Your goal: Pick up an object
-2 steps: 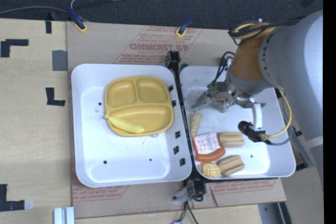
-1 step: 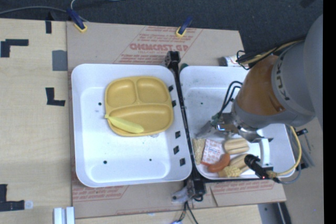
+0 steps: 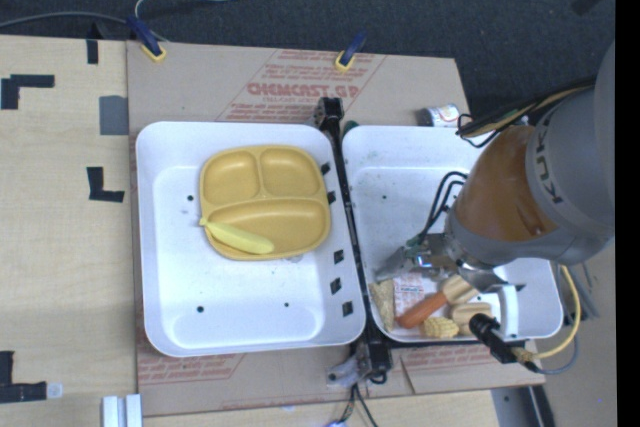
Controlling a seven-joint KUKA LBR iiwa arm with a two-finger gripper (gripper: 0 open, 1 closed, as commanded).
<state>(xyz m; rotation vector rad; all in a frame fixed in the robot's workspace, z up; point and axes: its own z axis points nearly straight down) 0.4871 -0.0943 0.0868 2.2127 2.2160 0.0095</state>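
My gripper (image 3: 432,262) hangs low over the front of the right bin (image 3: 400,165), just above a small heap of toy food. In the heap I see an orange carrot (image 3: 420,309), a white packet with red print (image 3: 406,290), a corn cob (image 3: 440,326) and some tan pieces (image 3: 458,291). The arm's grey and orange wrist covers the right half of that bin. A yellow sectioned plate (image 3: 266,198) lies in the left bin (image 3: 170,245), with a yellow banana (image 3: 240,237) on its front-left rim.
A black divider clamp (image 3: 340,215) runs between the two bins. Cables loop from the arm near the right bin's front corner (image 3: 540,350). Cardboard (image 3: 300,85) lies under both bins, with yellow clips at its far edge.
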